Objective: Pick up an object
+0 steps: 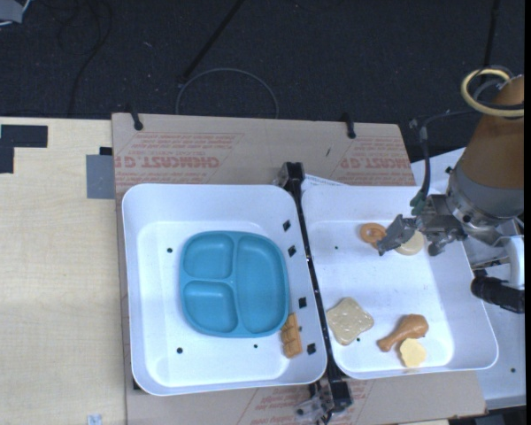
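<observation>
Currently the grey two-finger gripper (pixel 411 235) is being held spread wide over the right white bin (pixel 460 361), grasping nothing, straddling a pale round food piece (pixel 411 243) beside a small orange ring-shaped pretzel (pixel 372 233); it should be centred before closing.

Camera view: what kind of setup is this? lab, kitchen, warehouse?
Most likely a robot-manipulation lab bench, not a kitchen. Two shallow white bins sit on a cardboard sheet, cables trail over dark carpet behind, and the "food", such as a drumstick and cracker, looks like toy props beside a blue divided plate.
</observation>
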`<action>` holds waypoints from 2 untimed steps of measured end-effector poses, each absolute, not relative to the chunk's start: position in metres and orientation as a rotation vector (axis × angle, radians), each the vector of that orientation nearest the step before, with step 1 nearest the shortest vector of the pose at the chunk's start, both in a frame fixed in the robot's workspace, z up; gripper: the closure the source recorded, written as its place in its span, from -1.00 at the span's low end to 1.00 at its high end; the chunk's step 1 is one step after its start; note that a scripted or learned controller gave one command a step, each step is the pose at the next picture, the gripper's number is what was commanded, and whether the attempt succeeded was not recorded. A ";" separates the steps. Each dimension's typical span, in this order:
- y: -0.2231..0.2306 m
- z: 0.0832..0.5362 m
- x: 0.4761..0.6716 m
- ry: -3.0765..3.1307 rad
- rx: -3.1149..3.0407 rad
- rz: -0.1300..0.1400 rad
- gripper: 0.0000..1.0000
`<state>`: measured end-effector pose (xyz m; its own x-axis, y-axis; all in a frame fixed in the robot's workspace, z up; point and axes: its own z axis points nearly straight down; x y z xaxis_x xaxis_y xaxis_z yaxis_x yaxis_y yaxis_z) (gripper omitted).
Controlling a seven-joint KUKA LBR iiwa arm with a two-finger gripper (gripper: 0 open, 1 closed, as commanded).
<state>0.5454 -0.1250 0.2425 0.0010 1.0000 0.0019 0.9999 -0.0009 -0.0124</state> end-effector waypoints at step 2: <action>-0.126 0.199 0.537 -2.216 -2.216 0.007 -1.00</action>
